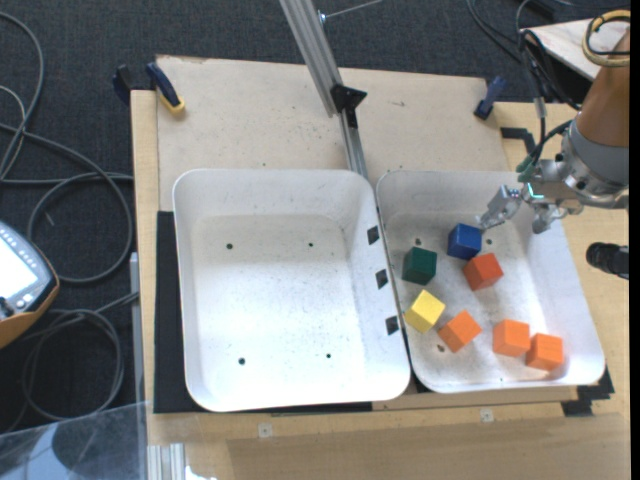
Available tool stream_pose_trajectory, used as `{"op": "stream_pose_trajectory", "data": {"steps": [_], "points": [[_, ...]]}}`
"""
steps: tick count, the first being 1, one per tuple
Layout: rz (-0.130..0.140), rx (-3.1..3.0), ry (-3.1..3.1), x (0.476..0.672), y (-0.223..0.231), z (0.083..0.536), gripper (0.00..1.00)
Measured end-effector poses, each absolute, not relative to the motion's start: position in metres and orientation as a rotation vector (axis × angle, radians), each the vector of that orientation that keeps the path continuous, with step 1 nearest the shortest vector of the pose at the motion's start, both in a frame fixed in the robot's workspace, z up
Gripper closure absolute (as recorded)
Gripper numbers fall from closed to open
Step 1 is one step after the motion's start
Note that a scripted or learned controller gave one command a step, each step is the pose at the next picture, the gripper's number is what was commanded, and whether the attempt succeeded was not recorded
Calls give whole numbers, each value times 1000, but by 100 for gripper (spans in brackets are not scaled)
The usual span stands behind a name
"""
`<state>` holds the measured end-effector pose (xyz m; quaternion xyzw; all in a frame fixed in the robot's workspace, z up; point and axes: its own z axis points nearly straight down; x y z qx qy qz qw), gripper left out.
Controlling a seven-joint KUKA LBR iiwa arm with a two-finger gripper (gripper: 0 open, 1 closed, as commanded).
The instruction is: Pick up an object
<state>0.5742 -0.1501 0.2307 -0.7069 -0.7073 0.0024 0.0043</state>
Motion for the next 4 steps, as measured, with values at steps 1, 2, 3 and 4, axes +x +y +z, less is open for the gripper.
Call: {"op": "stream_pose_trajectory", "data": {"steps": [1,2,3,4], "points": [[4,-2217,-2219,575,-150,233,0],[10,-2215,-2214,568,-157,174,0],[9,-2214,-2213,564,-154,108,0],[6,-2216,-2217,564,-153,96,0]]}}
